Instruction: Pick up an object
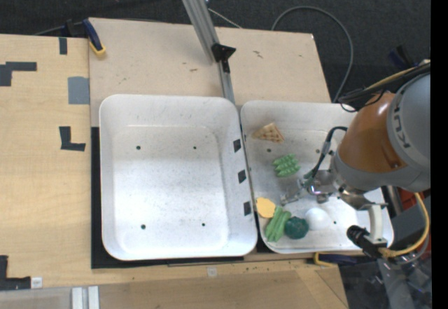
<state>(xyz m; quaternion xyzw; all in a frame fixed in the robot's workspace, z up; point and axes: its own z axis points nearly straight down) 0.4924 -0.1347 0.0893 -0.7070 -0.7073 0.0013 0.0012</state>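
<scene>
The end effector (297,192) hangs low in the reach step, its state unclear, with the green toy (285,165) just beyond it; descending and pinching likely come next.

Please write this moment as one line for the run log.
arm: over right bin | tool: low, between green ridged piece and white ball | grasp: none visible | left bin: untouched

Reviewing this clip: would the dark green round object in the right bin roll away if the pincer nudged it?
Probably: the dark green round object looks rounded. The long green piece beside it may block leftward travel. It seems small and light.
</scene>
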